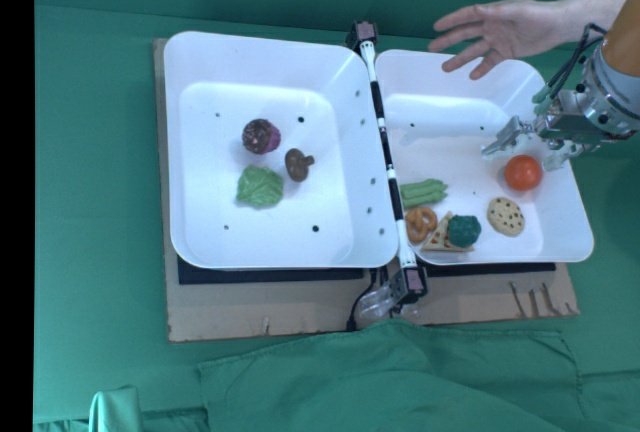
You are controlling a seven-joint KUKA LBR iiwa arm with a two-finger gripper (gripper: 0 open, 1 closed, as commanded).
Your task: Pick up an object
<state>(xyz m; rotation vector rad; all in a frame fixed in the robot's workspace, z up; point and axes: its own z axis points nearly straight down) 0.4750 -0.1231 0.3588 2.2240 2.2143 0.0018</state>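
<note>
Green cloth [100, 170] covers the bench under two white bins [200, 70]; whether the end effector [520, 135] is open is unclear.

The KUKA arm [612, 85] enters from the right edge of the camera view, over the right side of the right bin [565, 220]. The orange band sits above the grey wrist. The gripper [515, 135] extends leftward from the wrist, above the right bin's interior. A person's hand [495, 30] is held over the far rim of the right bin, palm down, fingers spread, forearm leading off to the right.
</note>
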